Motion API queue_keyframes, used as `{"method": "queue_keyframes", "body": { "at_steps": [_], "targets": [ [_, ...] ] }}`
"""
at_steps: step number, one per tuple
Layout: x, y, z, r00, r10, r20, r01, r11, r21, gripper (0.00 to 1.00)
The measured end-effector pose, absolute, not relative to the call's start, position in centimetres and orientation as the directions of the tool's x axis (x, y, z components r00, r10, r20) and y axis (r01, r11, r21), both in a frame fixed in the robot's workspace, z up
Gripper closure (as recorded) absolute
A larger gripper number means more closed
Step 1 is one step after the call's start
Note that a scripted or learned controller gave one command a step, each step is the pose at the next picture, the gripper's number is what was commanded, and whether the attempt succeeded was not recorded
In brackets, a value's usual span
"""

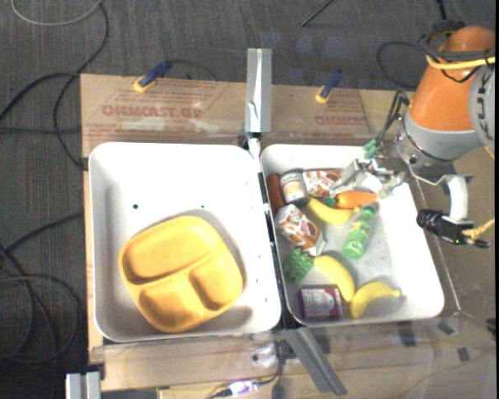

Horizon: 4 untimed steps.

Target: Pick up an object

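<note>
My gripper (368,175) hangs over the far part of the right bin (416,248), its fingers just above an orange carrot (357,198) and a banana (328,212). Nothing shows clearly between the fingers. Beneath and beside it lie a green bottle (358,231), a red can (292,186), a printed snack packet (298,225), a green toy (299,265), a yellow piece (335,273), a second banana (373,296) and a purple packet (319,301).
The left bin (150,169) holds a yellow divided plate (181,271). A metal post (258,90) stands between the bins at the back. Cardboard (150,110) lies under both bins. Cables run over the floor at left and top.
</note>
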<state>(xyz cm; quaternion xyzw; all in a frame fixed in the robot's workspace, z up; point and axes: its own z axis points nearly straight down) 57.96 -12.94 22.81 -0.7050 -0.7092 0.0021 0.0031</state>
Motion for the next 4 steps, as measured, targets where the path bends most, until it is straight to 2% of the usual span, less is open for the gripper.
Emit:
{"method": "queue_keyframes", "body": {
  "at_steps": [1, 2, 3, 4],
  "targets": [
    [56.2, -11.6, 16.6, -0.204, 0.979, 0.002, 0.979, 0.204, -0.006, 0.0],
    [57.7, -11.8, 10.5, -0.068, 0.998, 0.002, 0.998, 0.068, -0.006, 0.0],
    [57.6, -11.7, 10.9, -0.069, 0.998, 0.006, 0.998, 0.069, -0.013, 1.0],
    [54.5, -7.2, 21.5, 0.102, 0.995, -0.003, 0.995, -0.102, -0.008, 1.0]
  ]
}}
